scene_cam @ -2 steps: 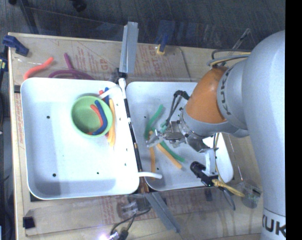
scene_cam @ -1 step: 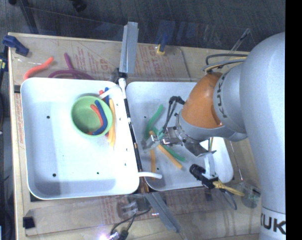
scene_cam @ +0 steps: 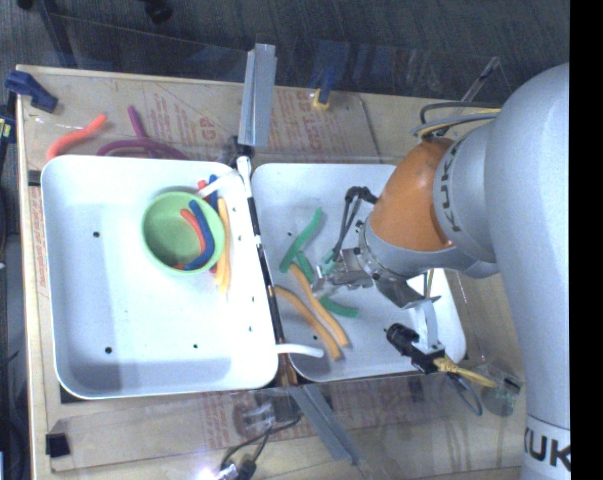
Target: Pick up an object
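at the far left of the frame the tabletop (scene_cam: 161,108) shows brown board, with an orange strip (scene_cam: 76,136) and a purple loop (scene_cam: 141,148) lying on it just above the left bin (scene_cam: 101,338); inside that bin, toward its upper right, sits a green bowl (scene_cam: 181,233) holding red and blue curved pieces, with orange and yellow sticks (scene_cam: 222,253) leaning at its right edge; right of centre lies the right bin (scene_cam: 281,183), touching the left one; in it are green strips (scene_cam: 303,238) near the upper left and long orange strips (scene_cam: 316,318) below them; the hand (scene_cam: 326,278) hangs low over these strips in the middle of the bin; whether it is apart or together i cannot tell; the grey arm (scene_cam: 511,188) with its orange band (scene_cam: 411,203) fills the right side.
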Robot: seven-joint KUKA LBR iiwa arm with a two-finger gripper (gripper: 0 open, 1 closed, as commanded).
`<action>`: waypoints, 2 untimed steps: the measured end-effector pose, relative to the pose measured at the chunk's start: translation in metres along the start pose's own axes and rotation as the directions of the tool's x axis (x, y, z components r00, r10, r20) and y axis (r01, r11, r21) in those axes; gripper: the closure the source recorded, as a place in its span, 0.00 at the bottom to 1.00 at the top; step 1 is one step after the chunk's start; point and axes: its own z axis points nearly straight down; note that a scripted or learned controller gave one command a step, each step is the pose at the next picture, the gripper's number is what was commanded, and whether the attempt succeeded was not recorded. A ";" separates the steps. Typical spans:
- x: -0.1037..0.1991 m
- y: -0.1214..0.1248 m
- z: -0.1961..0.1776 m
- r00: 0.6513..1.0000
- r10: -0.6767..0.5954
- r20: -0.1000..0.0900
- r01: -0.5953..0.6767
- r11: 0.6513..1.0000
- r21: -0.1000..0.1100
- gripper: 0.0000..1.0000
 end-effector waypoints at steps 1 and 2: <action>0.001 0.000 0.001 1.000 -0.003 -0.001 0.003 1.000 0.001 0.00; 0.026 -0.032 0.011 1.000 -0.026 -0.006 0.026 1.000 -0.003 0.00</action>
